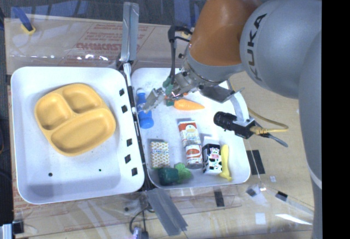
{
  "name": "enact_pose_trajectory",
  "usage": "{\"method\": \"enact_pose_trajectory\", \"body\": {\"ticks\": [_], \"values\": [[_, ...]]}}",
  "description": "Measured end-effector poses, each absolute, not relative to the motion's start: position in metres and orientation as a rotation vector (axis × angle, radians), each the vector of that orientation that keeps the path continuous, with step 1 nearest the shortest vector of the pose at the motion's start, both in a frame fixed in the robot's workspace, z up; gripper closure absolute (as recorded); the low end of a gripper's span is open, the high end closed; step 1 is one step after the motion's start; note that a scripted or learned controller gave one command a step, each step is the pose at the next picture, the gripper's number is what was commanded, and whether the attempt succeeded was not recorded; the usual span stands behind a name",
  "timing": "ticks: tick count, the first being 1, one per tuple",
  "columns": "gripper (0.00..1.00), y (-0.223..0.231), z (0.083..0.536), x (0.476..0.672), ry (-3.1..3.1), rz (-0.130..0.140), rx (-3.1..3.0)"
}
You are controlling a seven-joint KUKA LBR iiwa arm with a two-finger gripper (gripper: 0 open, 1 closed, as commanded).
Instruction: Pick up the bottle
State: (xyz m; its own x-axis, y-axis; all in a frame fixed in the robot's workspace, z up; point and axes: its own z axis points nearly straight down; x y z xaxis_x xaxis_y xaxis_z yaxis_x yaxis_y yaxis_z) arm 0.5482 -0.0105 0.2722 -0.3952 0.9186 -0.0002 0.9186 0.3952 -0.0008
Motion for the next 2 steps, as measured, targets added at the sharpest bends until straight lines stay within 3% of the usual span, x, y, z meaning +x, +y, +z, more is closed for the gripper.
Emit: {"method": "enact_pose_trajectory", "body": {"ticks": [1, 2], "values": [[0.00, -0.0012, 0.1905, 0.5503, -2.643, 0.004, -1.692], [0.00, -0.0015, 0.1907, 0.5504, -2.643, 0.004, -1.693]]}}
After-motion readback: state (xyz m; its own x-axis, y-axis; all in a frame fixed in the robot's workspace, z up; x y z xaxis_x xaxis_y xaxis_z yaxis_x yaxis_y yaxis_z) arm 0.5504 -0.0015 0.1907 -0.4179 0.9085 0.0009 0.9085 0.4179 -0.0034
